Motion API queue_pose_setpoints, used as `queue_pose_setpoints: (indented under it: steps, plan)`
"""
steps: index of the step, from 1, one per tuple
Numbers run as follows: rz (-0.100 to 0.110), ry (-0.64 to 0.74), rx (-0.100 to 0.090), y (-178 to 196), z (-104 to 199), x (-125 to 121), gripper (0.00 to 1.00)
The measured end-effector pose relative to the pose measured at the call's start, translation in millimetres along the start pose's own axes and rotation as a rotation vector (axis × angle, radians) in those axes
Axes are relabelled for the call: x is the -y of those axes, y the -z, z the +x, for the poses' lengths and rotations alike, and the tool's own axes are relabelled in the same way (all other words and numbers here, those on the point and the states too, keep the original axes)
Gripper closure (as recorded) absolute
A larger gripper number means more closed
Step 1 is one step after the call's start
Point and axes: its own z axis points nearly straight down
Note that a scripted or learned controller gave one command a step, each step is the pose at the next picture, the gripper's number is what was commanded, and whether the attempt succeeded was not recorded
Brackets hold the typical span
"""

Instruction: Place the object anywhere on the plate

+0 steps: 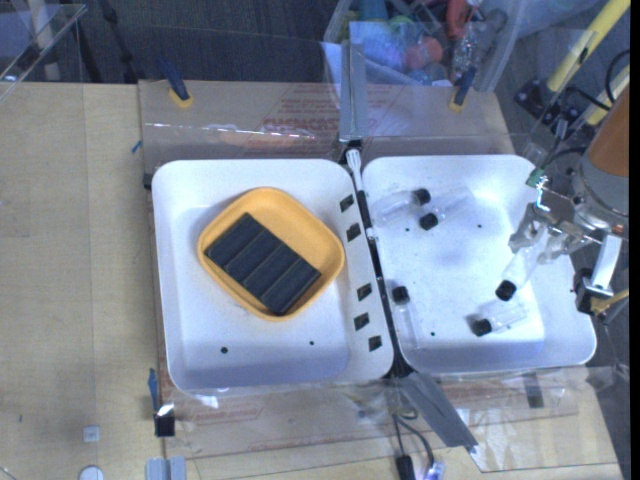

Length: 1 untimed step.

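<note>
Nearest us, along the front of the counter (70,298), the two bins sit side by side. In the left bin (200,353) lies the yellow plate (285,204). A dark ridged block (262,261) rests flat on it, set at a slant and inside the rim on every side. We take this block for the object of the task. On that reading the placing is already done, since the block is on the plate and nothing touches it.

In the right bin (450,263) we see a few small clear pieces with black ends scattered about, one near the front (482,325) and a pair toward the back (424,208). We cannot tell what they are. If one of them were the intended object, it would have yet to be picked up and carried across.

The end effector (530,243) hangs over the right side of the right bin, well apart from the plate. We cannot tell whether it is open or closed, and we see nothing that is clearly held in it. The arm (610,153) comes in behind it.

Farthest back stands a clear tub (430,18) of coloured odds and ends.
</note>
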Motion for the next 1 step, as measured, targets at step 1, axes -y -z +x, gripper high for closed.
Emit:
queue_pose_setpoints:
  steps: [1]
  plan:
    - [-0.004,0.212,-0.001,-1.6,32.1,-6.9,1.00]
